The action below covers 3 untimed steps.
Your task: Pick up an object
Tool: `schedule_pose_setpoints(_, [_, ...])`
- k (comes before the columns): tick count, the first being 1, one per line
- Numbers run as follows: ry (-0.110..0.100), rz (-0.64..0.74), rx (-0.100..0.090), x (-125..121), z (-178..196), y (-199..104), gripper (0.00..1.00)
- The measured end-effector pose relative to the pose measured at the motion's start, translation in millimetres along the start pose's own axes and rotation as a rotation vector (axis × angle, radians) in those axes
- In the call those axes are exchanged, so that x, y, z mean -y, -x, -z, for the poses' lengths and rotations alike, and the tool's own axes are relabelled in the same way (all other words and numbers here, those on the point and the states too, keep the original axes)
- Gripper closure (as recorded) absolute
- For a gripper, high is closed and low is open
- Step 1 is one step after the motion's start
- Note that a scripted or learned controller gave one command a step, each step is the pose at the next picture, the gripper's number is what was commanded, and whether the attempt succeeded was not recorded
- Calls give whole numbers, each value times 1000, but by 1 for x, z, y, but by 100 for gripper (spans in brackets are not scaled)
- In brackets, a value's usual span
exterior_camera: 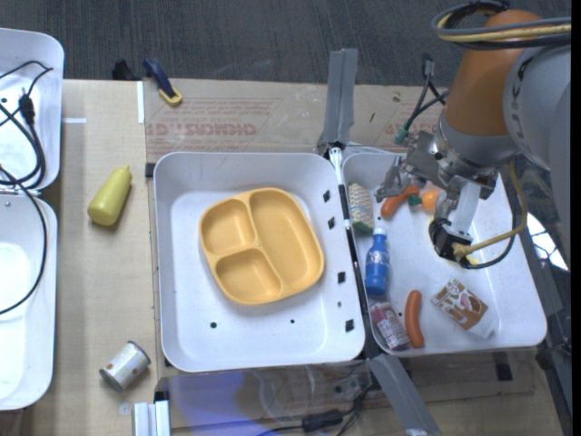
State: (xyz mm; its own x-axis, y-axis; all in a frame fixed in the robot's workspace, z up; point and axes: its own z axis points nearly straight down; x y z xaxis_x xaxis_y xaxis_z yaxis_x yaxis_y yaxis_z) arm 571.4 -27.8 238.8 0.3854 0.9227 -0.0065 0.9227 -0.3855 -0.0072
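I see the gripper [399, 182] low over the right bin [517, 330], at its far end beside the divider; I cannot tell how it stands. An orange carrot [396, 203] lies just beneath it. Toward the near wall lie a blue bottle [377, 262], a sausage [415, 318] and a snack packet [463, 305].

Left bin [172, 271]: yellow divided plate [261, 243] fills the centre; bare floor along the near and left margins.

Right bin [517, 330]: blue bottle [377, 263], sausage [414, 317] and dark packet [390, 326] crowd the left side; brown snack packet [463, 305] sits front right; carrot [397, 202] at the back. Open floor lies between sausage and snack packet.
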Motion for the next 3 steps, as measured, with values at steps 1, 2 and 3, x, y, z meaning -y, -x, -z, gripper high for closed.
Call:
schedule_pose_setpoints(1, [-2,-32,-1,-18,-52,43,0])
schedule_pose_setpoints(2, [-3,-271,-2,-33,-138,60,0])
schedule_pose_setpoints(3, [1,37,-2,-75,-151,42,0])
